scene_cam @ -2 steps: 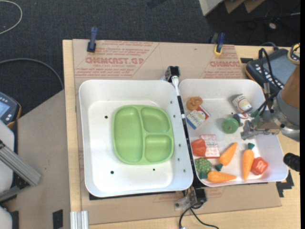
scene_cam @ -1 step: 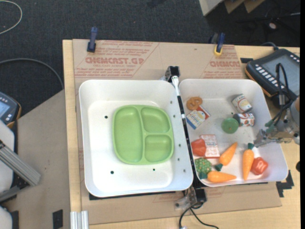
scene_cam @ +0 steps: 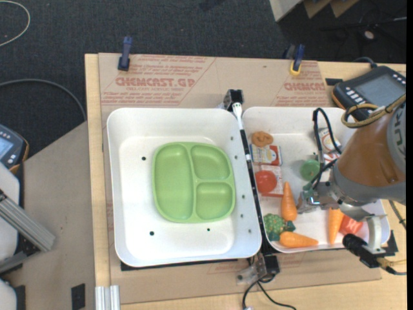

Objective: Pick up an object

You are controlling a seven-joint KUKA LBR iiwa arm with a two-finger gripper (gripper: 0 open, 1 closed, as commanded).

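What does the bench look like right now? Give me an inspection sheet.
Surface: brown board bearing two white bins side by side.
Job's things: right bin holds toy food: three carrots, tomato, broccoli, green ball, packet, brown piece, red piece.
Clutter: left bin holds a green tray with three compartments.
Gripper: arm reaches over the right bin; gripper near the ball and carrots, fingers not readable, nothing seen held.
Cables: black cable by the arm; white cord on the floor at far left.
Surroundings: dark carpet, two clamps on the far edge, handheld pendant at right.
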